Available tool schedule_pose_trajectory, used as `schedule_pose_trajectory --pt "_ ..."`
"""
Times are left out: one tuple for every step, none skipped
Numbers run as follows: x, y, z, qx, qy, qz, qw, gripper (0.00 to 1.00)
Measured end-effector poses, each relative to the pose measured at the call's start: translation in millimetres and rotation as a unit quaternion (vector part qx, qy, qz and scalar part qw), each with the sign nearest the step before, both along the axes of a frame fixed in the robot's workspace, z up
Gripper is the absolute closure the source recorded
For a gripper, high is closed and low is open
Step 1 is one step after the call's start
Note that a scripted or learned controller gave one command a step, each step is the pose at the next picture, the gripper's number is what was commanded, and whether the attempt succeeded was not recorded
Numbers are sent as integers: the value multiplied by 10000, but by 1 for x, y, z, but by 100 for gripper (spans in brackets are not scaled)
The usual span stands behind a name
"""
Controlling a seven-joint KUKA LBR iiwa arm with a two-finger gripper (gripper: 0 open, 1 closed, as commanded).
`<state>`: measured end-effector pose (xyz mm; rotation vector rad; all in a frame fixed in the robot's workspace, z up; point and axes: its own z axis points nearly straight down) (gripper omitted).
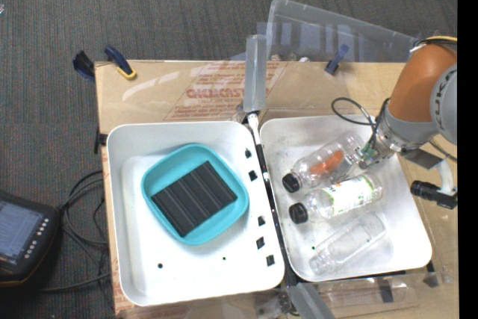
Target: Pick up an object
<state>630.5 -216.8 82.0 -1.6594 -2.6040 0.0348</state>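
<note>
Grey ribbed carpet spreads behind a pale wooden tabletop (149, 97) that carries two shallow white bins side by side. Blue clamps (118, 62) grip the tabletop's far left edge, and a clear plastic lid (336, 37) leans at the back behind the right bin.

Looking down from the fixed camera, the left white bin (127, 258) holds a turquoise rounded-square plastic dish (224, 168) with a dark ribbed insert (193, 196) lying in its middle.

The right white bin (287, 250) holds three bottles lying on their sides. Farthest back is a clear plastic bottle with a black cap and orange contents (317, 166). Just in front of it lies a clear bottle with a black cap and a green-and-white label (340, 198). Nearest the front edge is a clear empty-looking plastic bottle (349, 240), its cap end hard to make out.

From the right reaches the grey arm with its orange band (418, 86). Its pincer (367, 153) sits low in the right bin, at the base end of the orange-filled bottle and just above the labelled one. I cannot tell whether the pincer is open, closed or gripping anything. Black cable (351, 112) loops above it. A dark handheld screen unit (22, 235) lies on the carpet at far left.
</note>
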Motion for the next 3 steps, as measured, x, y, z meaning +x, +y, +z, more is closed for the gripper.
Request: schedule_pose_trajectory --pt "13 1 6 -26 -271 1013 9945 0" --pt "13 31 14 -142 -317 1688 9850 0" --pt "6 89 6 0 -293 1920 9810 0"
